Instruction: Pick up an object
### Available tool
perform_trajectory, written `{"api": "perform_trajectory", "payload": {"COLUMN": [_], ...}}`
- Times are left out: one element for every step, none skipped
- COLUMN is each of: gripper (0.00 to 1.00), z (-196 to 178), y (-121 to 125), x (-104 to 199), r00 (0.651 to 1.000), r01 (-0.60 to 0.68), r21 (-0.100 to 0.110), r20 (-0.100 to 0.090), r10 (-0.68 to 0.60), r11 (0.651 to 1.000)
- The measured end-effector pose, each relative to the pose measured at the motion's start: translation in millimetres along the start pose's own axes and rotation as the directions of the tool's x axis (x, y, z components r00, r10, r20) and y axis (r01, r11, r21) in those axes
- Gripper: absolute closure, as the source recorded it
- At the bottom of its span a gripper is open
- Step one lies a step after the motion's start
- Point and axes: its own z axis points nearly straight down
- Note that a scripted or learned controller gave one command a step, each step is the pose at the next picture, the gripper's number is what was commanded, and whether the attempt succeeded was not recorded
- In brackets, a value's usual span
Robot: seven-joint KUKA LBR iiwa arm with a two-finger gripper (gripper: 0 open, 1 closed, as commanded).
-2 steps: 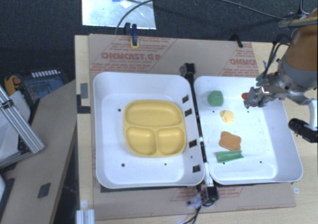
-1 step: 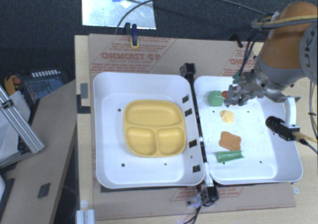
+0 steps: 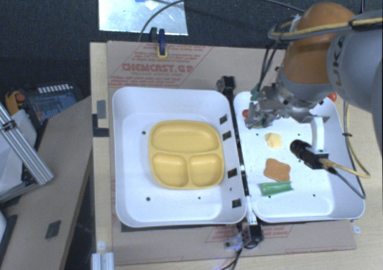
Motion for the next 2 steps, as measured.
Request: {"api": "perform_trajectory", "payload": {"gripper": [1.0, 1.0], "z": [11.6, 0.8], "y": [12.7, 26.5], "x": [46.9, 99.1], "r00": [1.0, 1.0], "r01": [-0.001, 0.0], "r21": [0.0, -0.003], "r20": [0.0, -0.001], "r10": [0.001, 0.0], "r11": [1.0, 1.0]}}
